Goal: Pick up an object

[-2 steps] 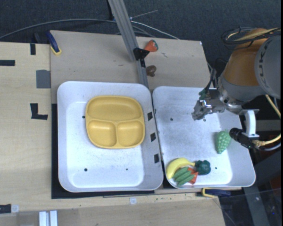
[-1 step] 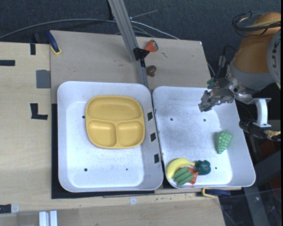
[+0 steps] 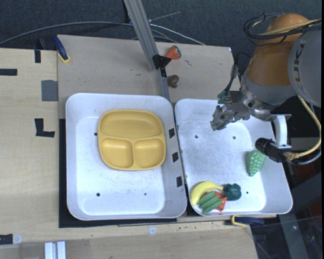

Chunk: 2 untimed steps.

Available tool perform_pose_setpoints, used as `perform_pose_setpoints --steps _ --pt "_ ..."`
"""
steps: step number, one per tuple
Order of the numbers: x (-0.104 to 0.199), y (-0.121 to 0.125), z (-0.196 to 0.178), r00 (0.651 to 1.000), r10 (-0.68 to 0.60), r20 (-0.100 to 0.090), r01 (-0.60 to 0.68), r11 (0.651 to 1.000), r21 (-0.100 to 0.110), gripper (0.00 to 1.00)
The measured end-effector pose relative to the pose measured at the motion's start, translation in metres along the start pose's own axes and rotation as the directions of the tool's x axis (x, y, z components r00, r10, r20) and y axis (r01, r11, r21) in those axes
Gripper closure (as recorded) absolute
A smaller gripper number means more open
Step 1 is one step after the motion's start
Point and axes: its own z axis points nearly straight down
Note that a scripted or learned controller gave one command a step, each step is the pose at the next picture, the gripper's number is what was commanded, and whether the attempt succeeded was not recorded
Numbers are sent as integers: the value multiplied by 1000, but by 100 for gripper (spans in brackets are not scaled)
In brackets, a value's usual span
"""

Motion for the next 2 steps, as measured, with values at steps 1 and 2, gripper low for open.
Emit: perform_pose_setpoints --steps 1,2 --pt "55 -24 6 1000 0 1 0 1000 2 100" --pt "113 -35 23 1000 -1 1 1 1000 4 100"
